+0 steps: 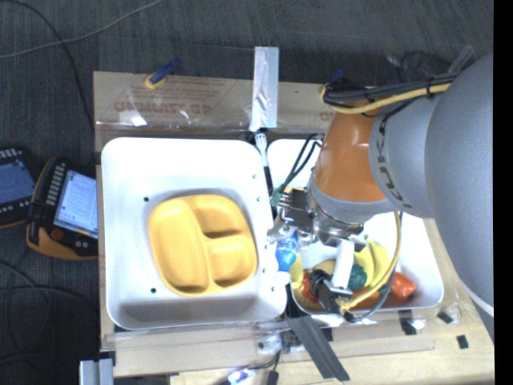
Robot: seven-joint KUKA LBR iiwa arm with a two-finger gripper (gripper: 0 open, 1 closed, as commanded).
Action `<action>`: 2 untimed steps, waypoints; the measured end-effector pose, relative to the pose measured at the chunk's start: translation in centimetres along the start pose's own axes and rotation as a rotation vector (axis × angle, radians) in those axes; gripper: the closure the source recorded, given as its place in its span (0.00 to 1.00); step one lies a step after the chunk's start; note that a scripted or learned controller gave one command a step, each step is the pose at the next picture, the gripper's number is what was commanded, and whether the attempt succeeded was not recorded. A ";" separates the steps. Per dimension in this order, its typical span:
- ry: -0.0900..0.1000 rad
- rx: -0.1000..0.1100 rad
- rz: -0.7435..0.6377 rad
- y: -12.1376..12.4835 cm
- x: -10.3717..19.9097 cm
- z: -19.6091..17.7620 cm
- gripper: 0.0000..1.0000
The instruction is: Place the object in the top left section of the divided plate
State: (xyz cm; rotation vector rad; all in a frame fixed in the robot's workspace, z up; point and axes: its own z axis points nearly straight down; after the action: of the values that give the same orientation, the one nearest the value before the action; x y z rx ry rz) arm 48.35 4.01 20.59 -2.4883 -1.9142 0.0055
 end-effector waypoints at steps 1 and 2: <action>-0.003 0.001 0.102 5.0 3.5 1.0 1.00; -0.004 -0.002 0.054 13.0 3.7 -6.6 1.00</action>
State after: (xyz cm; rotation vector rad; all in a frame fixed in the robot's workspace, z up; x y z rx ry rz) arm 61.86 4.31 27.17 -2.5420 -1.8487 0.0082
